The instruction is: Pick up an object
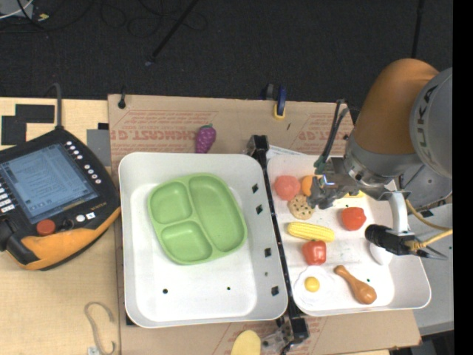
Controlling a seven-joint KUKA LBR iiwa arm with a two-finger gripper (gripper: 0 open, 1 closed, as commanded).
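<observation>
My tool (322,195) hangs just beside the round speckled brown cookie (301,208); whether it is open I cannot tell, so I'd centre over it before descending.

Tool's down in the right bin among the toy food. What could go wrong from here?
1. The tool sits low in a tight cluster: cookie, orange piece and pink piece lie close together, so it may nudge neighbours or catch two.
2. The corn cob lies just below; a sweep could roll it away.
3. The arm hides the tool tip, so you likely cannot confirm any hold from this view.
</observation>
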